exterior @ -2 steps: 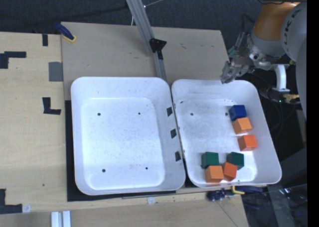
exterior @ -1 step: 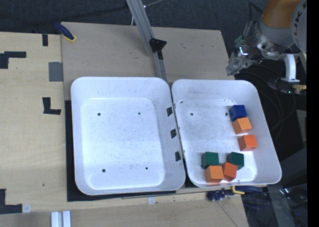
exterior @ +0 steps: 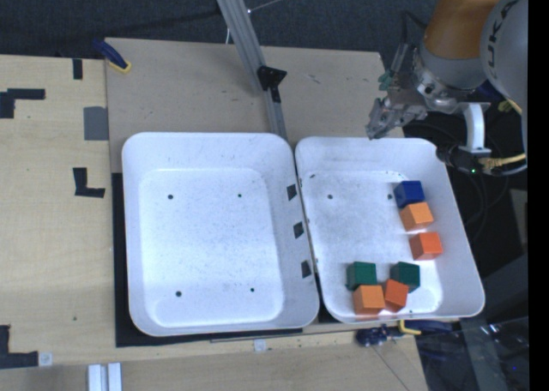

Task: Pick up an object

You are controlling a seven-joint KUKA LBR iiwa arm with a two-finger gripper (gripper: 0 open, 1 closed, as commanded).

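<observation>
The right bin (exterior: 343, 166) holds every block, clustered along its right and near sides; the gripper (exterior: 383, 120) hangs above the bin's far rim, its state impossible to tell; the blue block (exterior: 409, 192), nearest, lies toward the camera from it.

7 small blocks lie in the right bin (exterior: 446, 177): 1 blue (exterior: 409, 192), 4 orange (exterior: 417, 215), 2 green (exterior: 362, 273), near its right and front walls.

Only part of dark lettering, seemingly "KU", shows on the arm's grey casing (exterior: 515, 29), cut off by the frame edge.
</observation>
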